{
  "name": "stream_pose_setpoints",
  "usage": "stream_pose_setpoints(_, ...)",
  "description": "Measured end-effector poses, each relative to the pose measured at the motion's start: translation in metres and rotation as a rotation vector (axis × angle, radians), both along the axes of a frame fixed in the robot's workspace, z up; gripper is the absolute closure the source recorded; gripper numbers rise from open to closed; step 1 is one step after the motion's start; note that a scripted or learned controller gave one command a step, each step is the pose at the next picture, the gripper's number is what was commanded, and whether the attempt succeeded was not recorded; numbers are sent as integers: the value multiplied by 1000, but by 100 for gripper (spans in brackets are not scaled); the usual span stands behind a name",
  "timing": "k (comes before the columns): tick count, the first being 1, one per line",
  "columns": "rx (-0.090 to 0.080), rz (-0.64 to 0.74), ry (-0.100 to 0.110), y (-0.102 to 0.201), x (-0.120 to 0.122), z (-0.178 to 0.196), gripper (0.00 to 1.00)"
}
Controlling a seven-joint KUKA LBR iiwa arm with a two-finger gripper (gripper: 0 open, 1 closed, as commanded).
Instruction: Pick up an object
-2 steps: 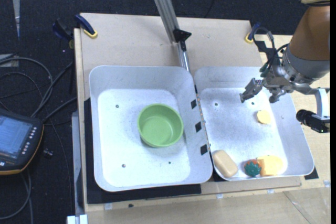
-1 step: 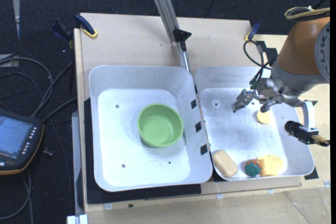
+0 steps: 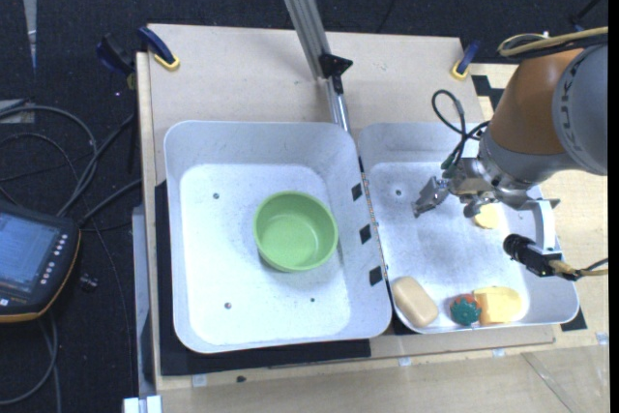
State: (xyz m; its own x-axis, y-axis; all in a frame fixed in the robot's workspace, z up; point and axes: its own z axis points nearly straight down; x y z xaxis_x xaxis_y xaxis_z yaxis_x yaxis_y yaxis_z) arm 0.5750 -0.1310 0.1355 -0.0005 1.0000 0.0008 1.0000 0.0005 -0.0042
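My gripper (image 3: pixel 451 202) hangs over the back part of the right bin (image 3: pixel 426 247), fingers spread open with nothing seen between them. A pale yellow object (image 3: pixel 487 218) lies just right of the right finger, partly hidden by the wrist. Along the bin's front edge lie a tan oval piece (image 3: pixel 416 301), a teal and red ball (image 3: pixel 465 309) and a yellow block (image 3: pixel 500 304). A green bowl (image 3: pixel 295 230) stands in the middle of the left bin (image 3: pixel 208 208).
The raised wall between the two bins (image 3: pixel 363 208) runs just left of the gripper. A slanted metal pole (image 3: pixel 305 5) crosses the bench behind the bins. Black cables loop by the wrist (image 3: pixel 447 106).
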Motion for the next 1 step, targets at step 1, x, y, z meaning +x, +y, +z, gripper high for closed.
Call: stream_pose_setpoints(1, -1, 0, -4, -1, 1, 12, 100)
